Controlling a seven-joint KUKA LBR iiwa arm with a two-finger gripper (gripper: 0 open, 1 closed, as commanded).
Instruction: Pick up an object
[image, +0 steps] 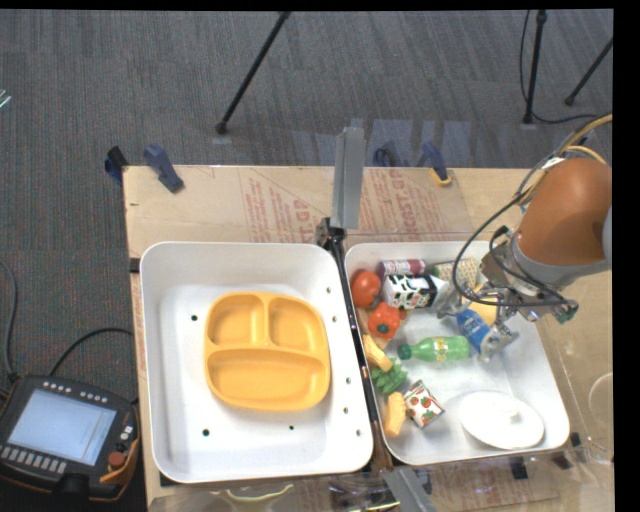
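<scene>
Bench (250, 205) of plywood, red stencilled lettering on its top, too skewed to read. Left bin (165, 300) holds a yellow divided plate (268, 350) at its centre. Right bin (545, 375): arm (560, 215) enters from 3 o'clock, the gripper (487, 322) low over the clutter at the bin's 2 o'clock; how far the claw is spread cannot be told.

White lid (500, 418) at 5 o'clock. Green bottle (437, 349) lies at the centre, label unreadable. Blue packet (473, 325) touches the gripper, just at the bottle's 2 o'clock. Black-and-white carton (407, 291) and dark red can (402, 267) at 11 o'clock; print too small. Two tomatoes (365, 288) along the left wall. Strawberry-printed box (424, 404) at 7 o'clock.
</scene>
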